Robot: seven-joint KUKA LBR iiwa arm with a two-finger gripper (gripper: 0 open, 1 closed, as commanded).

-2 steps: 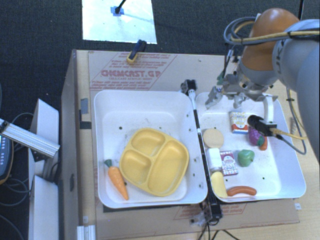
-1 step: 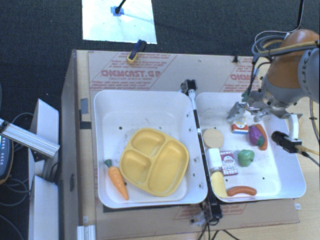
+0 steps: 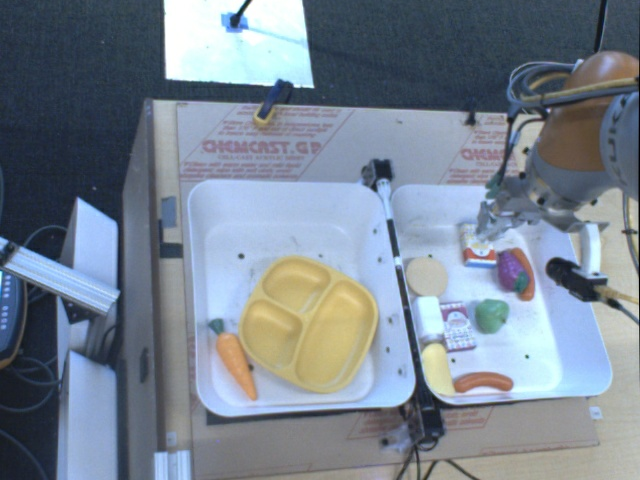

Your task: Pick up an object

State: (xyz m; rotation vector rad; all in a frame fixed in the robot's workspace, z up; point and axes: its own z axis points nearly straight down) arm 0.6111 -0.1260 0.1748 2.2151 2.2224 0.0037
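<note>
Hovering at the small box [image 3: 479,255], the tool [image 3: 497,220], finger state indeterminable, risks knocking the adjacent eggplant [image 3: 516,271] aside.

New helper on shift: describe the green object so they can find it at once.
Look in the right bin, the one nearer the arm. The green object lies near its middle, right of a small red-and-white box and below the purple and orange toy. Nothing else there is green and lumpy.

The floor [image 3: 80,58] is dark carpet. A white sheet [image 3: 235,28] lies on it, above the brown tabletop [image 3: 300,138].
</note>
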